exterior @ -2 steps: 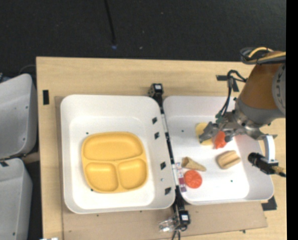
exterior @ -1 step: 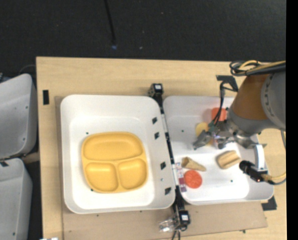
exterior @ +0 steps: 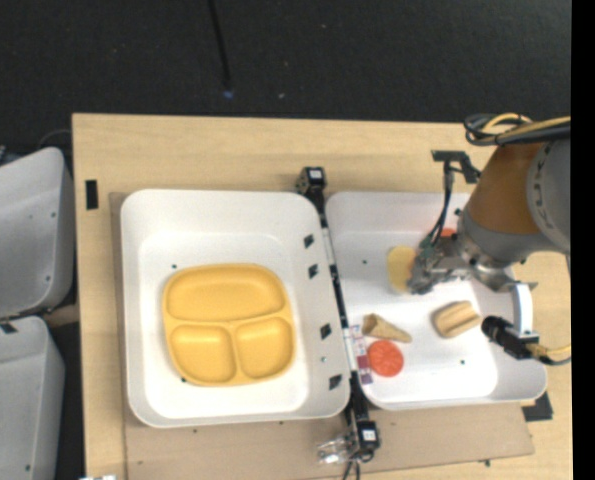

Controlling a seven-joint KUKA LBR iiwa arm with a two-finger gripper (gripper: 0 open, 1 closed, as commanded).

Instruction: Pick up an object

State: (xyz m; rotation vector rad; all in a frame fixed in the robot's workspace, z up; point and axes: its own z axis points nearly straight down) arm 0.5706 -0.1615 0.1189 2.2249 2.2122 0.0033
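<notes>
The right bin (exterior: pixel 377 218) holds several small items: a pale yellow piece (exterior: pixel 401 266), a tan bread-like block (exterior: pixel 454 318), a brown cone-shaped piece (exterior: pixel 385 328) and a red round piece (exterior: pixel 385 359). My gripper (exterior: pixel 424 276) reaches down into this bin from the right, right at the yellow piece's right edge and partly covering it. The tan block lies just below and to the right of the gripper. A yellow three-compartment plate (exterior: pixel 229 322) rests in the left bin (exterior: pixel 147 228).
A black clip (exterior: pixel 311 179) sits on the divider between the bins at the top. Cables (exterior: pixel 445 198) run down along the arm over the right bin. Bare wooden bench (exterior: pixel 227 148) surrounds both bins.
</notes>
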